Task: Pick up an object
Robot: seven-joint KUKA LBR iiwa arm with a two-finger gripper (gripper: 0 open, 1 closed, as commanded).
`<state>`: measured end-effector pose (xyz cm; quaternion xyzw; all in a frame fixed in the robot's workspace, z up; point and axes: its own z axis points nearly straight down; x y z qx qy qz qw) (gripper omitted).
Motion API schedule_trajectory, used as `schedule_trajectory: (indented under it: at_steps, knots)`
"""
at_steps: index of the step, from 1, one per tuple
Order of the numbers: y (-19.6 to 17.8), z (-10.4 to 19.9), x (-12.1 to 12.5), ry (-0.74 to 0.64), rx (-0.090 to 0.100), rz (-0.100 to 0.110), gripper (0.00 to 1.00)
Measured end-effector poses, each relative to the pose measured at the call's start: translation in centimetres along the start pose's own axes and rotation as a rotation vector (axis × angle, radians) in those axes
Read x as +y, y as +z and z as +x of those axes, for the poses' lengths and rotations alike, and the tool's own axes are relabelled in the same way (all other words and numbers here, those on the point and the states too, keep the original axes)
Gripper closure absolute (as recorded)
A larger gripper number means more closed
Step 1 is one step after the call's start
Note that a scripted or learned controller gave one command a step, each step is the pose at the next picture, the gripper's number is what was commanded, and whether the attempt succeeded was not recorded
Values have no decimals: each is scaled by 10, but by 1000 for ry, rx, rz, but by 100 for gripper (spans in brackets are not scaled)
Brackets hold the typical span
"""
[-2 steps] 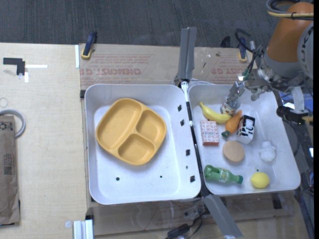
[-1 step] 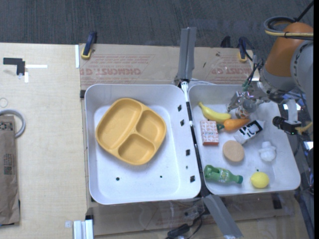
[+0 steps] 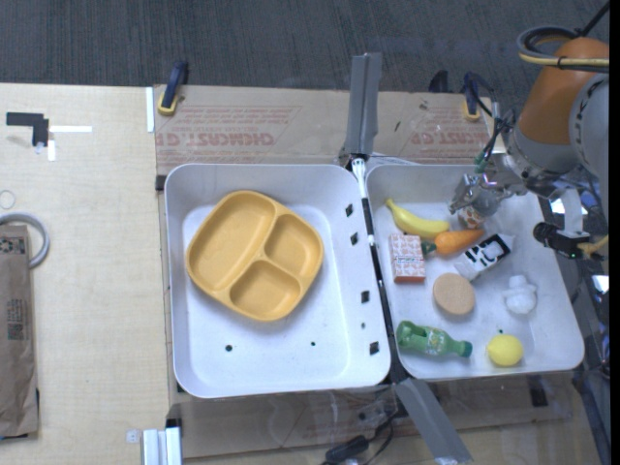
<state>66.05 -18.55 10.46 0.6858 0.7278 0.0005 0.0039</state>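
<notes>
the worktop (image 3: pixel 87 260) carries two shallow white bins side by side, and the right bin (image 3: pixel 572 342) is the landmark here. the left bin (image 3: pixel 194 356) touches it along the centre divide and holds a yellow divided plate (image 3: pixel 254 254), well apart from everything that could be picked.

the arm (image 3: pixel 567 105), grey with its orange band, reaches over the right bin's far corner, and the tool (image 3: pixel 473 197) hangs low over the far part of that bin. whether it is released or clenched cannot be told; nothing can be made out in its grasp.

inside the right bin, the candidates crowd together. the banana (image 3: pixel 417 221) lies at the far left, the carrot (image 3: pixel 457 241) just beside it toward the middle, and a black-and-white packet (image 3: pixel 484 251) touches the carrot's right end. a small red box (image 3: pixel 407 258) sits along the left wall, a round tan biscuit (image 3: pixel 453 294) in the middle, a green bottle (image 3: pixel 431 339) along the near wall, a lemon (image 3: pixel 505 350) at the near right, and a small white object (image 3: pixel 520 296) near the right wall.

the likely trouble is the crowding under the tool: banana, carrot and packet lie so close that a descent may land between them or nudge one aside. the banana's and carrot's rounded skins could also slip out as the grip closes.
</notes>
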Motion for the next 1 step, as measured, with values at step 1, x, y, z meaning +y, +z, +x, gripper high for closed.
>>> schedule_trajectory:
  at_steps: [1]
  knots:
    - [-110,46,3,-29,3,4,100]
